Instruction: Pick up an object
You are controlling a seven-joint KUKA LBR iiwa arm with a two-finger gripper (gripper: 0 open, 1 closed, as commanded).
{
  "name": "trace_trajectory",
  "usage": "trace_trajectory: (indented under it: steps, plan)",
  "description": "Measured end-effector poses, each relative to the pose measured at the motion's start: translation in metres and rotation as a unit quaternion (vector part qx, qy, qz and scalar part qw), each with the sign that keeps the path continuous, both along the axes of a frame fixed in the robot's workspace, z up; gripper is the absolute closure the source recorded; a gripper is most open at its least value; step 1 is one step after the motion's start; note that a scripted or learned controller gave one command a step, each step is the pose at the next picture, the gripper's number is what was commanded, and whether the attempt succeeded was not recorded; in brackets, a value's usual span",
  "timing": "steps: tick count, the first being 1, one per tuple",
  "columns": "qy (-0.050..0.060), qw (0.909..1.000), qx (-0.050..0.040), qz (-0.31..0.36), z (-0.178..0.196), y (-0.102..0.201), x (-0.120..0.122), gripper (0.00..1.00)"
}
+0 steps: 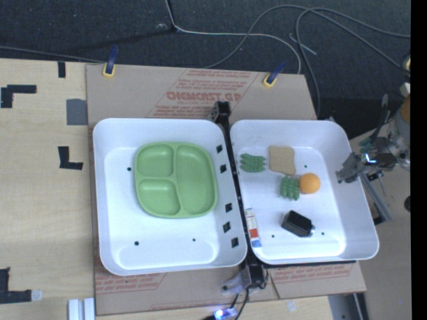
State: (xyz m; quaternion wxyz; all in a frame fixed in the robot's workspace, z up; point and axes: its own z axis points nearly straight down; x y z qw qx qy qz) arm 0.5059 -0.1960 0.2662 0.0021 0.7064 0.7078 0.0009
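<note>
Cardboard covers the bench under two white bins, cables trailing across the dark floor at twelve o'clock. My gripper [351, 170] hangs over the right bin's [347, 242] three o'clock rim — whether it is apart or together I cannot tell. I judge this the approach step, nothing picked yet. An orange ball [309, 183] sits nearest, touching a green toy [289, 189]; a black block [297, 223] lies at five o'clock. Next I must reach inward and descend.
</note>
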Motion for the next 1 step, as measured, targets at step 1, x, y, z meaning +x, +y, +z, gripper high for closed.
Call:
trace_trajectory:
  steps: [1]
  plan:
    - [0.002,1.0000,0.0013,0.002,-0.0043,0.0520,0.0060,1.00]
